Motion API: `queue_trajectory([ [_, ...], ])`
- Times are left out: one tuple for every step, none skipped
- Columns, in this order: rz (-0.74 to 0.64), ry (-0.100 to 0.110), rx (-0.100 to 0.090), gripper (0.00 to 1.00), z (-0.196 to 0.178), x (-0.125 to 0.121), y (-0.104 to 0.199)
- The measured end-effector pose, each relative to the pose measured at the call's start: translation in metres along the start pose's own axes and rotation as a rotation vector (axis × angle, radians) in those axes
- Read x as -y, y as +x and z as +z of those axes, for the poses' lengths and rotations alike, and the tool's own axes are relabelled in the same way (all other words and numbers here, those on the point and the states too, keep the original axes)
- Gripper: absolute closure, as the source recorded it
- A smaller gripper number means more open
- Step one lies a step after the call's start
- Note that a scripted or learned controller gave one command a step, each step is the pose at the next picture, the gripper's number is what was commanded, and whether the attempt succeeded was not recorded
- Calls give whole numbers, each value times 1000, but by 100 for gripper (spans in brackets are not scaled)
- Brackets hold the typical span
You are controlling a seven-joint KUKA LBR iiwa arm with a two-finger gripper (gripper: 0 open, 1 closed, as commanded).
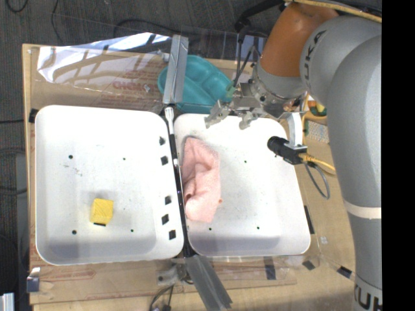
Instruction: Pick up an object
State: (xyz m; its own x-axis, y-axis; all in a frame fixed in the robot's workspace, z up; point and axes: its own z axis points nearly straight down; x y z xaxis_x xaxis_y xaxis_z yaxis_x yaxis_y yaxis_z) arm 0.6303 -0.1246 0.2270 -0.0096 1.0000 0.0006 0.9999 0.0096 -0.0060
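Grey arm looms closest to us, bent over the right bin's far edge.
We see the gripper low at that rim, fingers spread apart, holding nothing. Behind it a teal object is partly hidden. A pink cloth lies crumpled in the right bin; a yellow block sits in the left bin.
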Motion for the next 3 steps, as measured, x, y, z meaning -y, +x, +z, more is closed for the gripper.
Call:
queue_trajectory([
  [-278,1,-1,0,136,-22,-24],
  [-282,2,-1,100,126,-22,-23],
  [-481,-5,2,100,34,-15,49],
])
